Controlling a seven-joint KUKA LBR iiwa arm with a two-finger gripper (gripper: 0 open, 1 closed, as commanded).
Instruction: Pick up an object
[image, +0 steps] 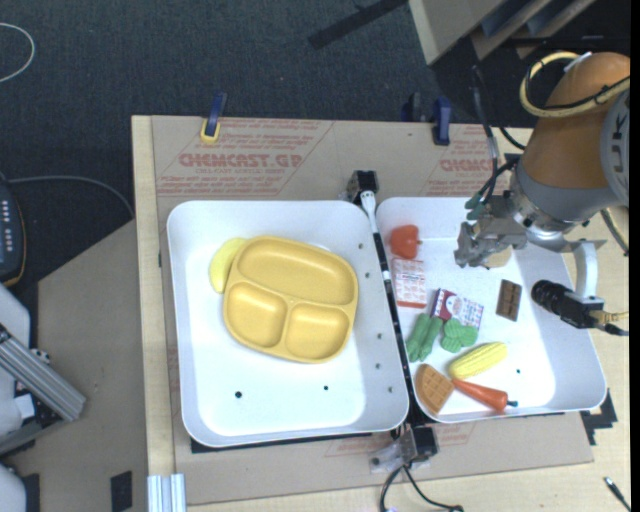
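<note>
Half-hidden tan object (497, 258) beneath gripper (478, 250)

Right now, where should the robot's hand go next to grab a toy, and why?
Probably a short move toward the bottom left, then down. The hand hovers over the top part of the right bin, with bare white floor under it. The toys lie beyond it: the red tomato to its left, the corn and carrot lower down. The corn looks like a fair pick, with bare floor along its right side.

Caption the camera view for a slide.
Grey two-finger gripper above right white bin of toy food; yellow divided plate in left.
</note>
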